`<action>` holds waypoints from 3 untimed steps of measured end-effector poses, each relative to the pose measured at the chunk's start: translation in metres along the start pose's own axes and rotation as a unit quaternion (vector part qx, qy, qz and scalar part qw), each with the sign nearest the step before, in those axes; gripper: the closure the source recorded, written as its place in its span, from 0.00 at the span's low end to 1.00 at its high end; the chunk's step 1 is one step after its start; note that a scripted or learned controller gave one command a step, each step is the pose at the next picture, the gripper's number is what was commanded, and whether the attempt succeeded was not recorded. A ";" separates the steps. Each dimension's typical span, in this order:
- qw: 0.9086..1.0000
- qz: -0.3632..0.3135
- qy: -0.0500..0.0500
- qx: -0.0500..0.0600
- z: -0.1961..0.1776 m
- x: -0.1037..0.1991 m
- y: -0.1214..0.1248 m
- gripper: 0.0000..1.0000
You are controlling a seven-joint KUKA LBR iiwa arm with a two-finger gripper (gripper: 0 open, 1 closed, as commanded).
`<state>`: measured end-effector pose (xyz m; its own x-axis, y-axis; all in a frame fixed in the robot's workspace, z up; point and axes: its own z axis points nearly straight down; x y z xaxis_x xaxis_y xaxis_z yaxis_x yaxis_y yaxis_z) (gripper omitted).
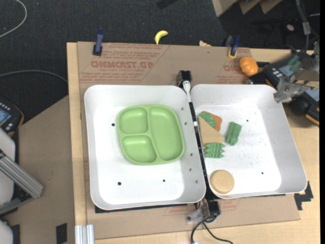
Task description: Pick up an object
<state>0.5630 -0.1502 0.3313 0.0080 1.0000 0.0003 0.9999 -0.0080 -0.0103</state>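
The right bin (277, 151) holds several small items along its left side. They are a tan wedge with green and orange on top (210, 124), a dark green ridged piece (233, 133), a green pea pod (213, 149) and a round tan bun (222, 181) near the front. My gripper (287, 90) hovers at the far right corner of this bin, by its rim and well apart from all the items. Nothing shows in its grasp.
The left bin (101, 151) holds a green divided plate (151, 134). Behind the bins, on the brown board, lie a small orange fruit (248, 65) and a yellow banana (161, 35), with blue clamps (98, 42) at the board's far edge.
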 end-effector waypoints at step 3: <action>1.000 -0.002 -0.003 -0.008 0.035 -0.064 0.031 1.00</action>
<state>0.5933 -0.2143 0.2962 0.0032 1.0000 -0.0047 1.0000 -0.0032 0.0049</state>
